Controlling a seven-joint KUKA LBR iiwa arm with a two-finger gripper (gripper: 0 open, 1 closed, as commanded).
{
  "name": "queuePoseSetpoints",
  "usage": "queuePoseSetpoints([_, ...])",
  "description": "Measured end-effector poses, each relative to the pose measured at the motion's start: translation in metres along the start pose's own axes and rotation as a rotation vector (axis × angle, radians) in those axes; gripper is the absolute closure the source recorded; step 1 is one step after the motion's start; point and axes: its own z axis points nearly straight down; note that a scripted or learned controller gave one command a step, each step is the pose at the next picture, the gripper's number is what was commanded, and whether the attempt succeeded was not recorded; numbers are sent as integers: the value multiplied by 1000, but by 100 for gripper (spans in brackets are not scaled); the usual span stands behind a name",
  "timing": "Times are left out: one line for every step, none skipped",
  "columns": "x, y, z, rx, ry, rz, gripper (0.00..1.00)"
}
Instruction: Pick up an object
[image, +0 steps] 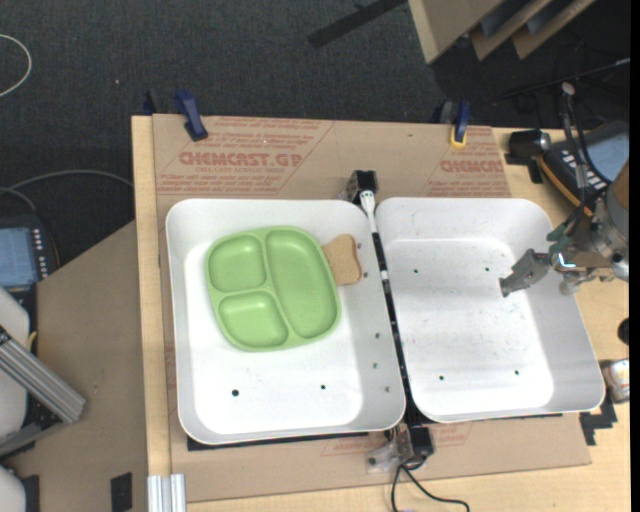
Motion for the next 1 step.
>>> queuePoseSetpoints([0, 1, -11, -3, -1, -1, 100])
